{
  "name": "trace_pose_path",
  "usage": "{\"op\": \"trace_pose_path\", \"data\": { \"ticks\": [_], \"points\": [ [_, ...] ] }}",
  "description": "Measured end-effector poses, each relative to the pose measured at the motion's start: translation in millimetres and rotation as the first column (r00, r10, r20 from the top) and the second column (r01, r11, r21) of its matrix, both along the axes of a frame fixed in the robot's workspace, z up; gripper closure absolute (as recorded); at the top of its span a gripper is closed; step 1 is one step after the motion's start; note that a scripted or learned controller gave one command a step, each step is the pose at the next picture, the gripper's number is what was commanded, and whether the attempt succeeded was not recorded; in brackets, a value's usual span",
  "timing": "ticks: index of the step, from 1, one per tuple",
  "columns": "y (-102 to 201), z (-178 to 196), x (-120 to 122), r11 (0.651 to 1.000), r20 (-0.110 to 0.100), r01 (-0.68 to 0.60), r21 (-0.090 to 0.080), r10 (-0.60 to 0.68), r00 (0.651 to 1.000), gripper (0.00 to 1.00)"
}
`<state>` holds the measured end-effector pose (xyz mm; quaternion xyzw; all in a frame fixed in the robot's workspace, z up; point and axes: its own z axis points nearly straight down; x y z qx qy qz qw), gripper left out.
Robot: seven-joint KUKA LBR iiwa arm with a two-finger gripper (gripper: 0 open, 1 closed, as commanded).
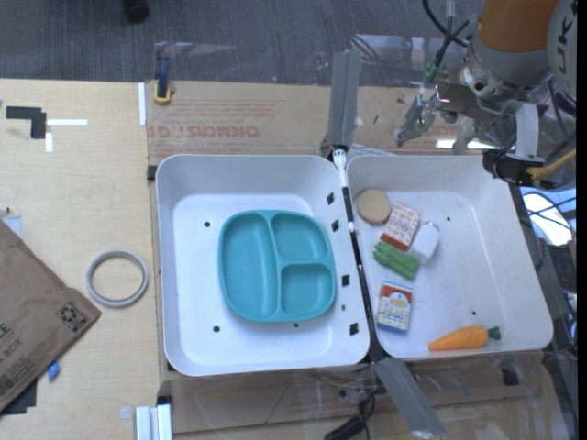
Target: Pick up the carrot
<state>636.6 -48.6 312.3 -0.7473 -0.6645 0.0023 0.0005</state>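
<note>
Five other items are crowding the right bin (514, 246): a round cookie (373, 206), two small cartons (400, 226) (394, 306), a white block (425, 241) and a green vegetable (396, 261). Lying apart near the front rim, the orange carrot (463, 337) is showing green at its right end, with bare floor behind it. Hovering beyond the far rim, the gripper (436, 126) is spreading its fingers, holding nothing.

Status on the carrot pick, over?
Gripper above right bin's far edge, holding nothing. Orange toy carrot lies at right bin's near edge, untouched. Nothing on it; small red-and-white box nearby, apart.
</note>
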Motion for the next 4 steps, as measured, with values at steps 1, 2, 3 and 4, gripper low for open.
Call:
{"op": "trace_pose_path", "data": {
  "ticks": [1, 2, 3, 4],
  "points": [
    [72.7, 126.8, -40.0, 0.995, -0.001, 0.102, -0.002, -0.102, 0.995, 0.0],
    [138.7, 127.3, -112.4, 0.995, -0.002, -0.095, -0.001, 0.095, 0.995, 0.0],
    [112.2, 126.6, -85.4, 0.996, -0.002, -0.094, -0.001, 0.094, 0.996, 0.0],
    [86.6, 91.1, -82.2, 0.964, -0.003, 0.266, -0.003, -0.266, 0.964, 0.0]
  ]
}}
